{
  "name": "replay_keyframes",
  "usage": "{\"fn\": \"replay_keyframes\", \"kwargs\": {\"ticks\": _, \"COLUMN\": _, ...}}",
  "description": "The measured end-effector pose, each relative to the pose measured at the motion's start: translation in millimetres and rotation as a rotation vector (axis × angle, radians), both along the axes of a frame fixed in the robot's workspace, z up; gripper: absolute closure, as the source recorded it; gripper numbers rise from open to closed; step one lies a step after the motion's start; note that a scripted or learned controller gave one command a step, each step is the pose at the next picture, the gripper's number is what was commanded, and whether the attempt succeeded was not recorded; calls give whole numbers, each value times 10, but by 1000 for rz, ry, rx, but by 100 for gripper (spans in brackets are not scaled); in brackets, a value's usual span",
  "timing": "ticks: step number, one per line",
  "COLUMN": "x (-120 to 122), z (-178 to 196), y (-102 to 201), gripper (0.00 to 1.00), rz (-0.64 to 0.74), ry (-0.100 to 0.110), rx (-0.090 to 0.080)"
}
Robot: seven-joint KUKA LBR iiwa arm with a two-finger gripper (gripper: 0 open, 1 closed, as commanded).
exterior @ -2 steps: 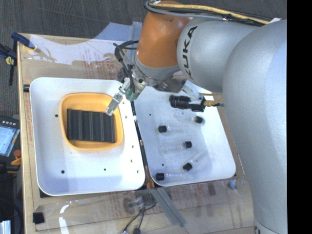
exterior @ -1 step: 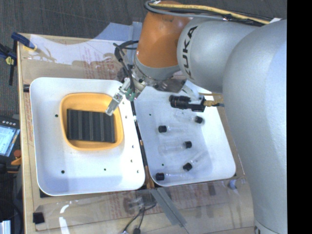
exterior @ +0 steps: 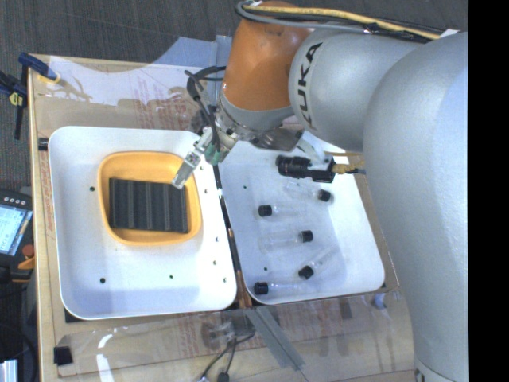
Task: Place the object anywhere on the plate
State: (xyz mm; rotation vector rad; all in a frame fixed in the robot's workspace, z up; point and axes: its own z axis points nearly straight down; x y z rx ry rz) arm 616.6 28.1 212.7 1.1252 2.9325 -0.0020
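A yellow plate (exterior: 147, 165) with a dark ribbed centre lies in the left white bin (exterior: 119, 289). Several clear tubes with black caps lie in the right white bin (exterior: 362, 245), among them one (exterior: 265, 211) near its left wall and one (exterior: 305, 273) lower down. My gripper (exterior: 189, 168) hangs over the plate's upper right rim, reaching down and left from the orange wrist band (exterior: 258, 62). Whether anything is held at its tip is too small to make out.
A black connector (exterior: 294, 165) sticks out from the wrist over the right bin's top. The big grey arm (exterior: 398, 134) covers the right side. A ridge (exterior: 227, 229) where the two bins meet runs between them. A small screen device (exterior: 12, 225) sits at the far left.
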Motion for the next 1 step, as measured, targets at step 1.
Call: {"fn": "replay_keyframes", "kwargs": {"ticks": 1, "x": 0, "z": 0, "y": 0, "gripper": 0, "rz": 0, "ry": 0, "rx": 0}}
